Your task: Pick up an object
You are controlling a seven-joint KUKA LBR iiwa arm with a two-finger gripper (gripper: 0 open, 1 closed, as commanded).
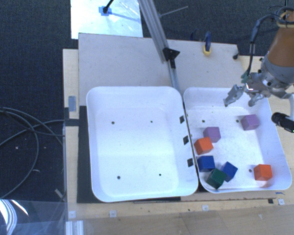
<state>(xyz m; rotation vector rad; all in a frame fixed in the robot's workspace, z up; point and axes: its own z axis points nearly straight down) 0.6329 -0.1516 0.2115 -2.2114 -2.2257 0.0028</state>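
My gripper (243,98) hangs over the back of the right bin (235,99), open, with nothing between its fingers (231,97). Below it on the bin floor lie several small blocks: a purple one (250,122) closest, just in front of the gripper, another purple one (212,133), an orange one (203,145), two blue ones (206,163) (229,171), a dark green one (216,178) and a second orange one (262,172) at the front right.
The left bin (132,141) sits alongside, sharing the middle rim with black clips (185,140). A slanted metal pole (157,28) and its clamp reach the bins' back edge. A yellow clamp (207,47) stands on the board behind.
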